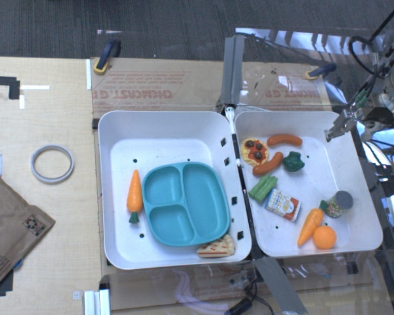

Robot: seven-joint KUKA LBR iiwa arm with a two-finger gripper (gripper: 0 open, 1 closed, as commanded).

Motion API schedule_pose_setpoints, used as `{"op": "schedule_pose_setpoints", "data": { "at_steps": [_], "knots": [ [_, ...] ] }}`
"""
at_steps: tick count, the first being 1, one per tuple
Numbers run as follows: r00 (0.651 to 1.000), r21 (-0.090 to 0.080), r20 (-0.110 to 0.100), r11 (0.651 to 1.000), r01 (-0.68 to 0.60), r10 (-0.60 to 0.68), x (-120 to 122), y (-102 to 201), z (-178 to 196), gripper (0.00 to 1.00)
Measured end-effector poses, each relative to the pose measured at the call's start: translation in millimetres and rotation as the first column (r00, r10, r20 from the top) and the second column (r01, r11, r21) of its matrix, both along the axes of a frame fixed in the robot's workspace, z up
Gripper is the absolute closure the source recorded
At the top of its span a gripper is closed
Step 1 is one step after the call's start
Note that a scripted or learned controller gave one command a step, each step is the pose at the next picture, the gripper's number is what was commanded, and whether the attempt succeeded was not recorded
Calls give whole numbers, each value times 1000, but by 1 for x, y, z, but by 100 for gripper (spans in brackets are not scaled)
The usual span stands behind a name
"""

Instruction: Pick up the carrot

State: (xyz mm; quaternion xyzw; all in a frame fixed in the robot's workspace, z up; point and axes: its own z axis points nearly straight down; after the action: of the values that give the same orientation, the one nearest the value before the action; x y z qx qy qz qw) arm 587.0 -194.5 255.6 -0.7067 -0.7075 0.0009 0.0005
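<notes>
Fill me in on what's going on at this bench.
A robot arm is set to pick up a carrot. Its claw hangs over the right bin's far right rim, holding nothing. One carrot lies in the left bin beside a teal divided plate; another carrot lies in the right bin next to an orange. Neither is touched.

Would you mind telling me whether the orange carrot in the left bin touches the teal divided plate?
Apart. The camera view shows white bin floor between the orange carrot and the teal divided plate.
</notes>
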Motion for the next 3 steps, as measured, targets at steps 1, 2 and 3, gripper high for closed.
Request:
{"op": "schedule_pose_setpoints", "data": {
  "at_steps": [1,2,3],
  "knots": [
    [1000,-1,-1,1000,-2,2,1,0,8,100],
    [1000,-1,-1,1000,-2,2,0,0,8,0],
    [999,1,0,999,-49,49,-52,-26,-88,0]
  ]
}}
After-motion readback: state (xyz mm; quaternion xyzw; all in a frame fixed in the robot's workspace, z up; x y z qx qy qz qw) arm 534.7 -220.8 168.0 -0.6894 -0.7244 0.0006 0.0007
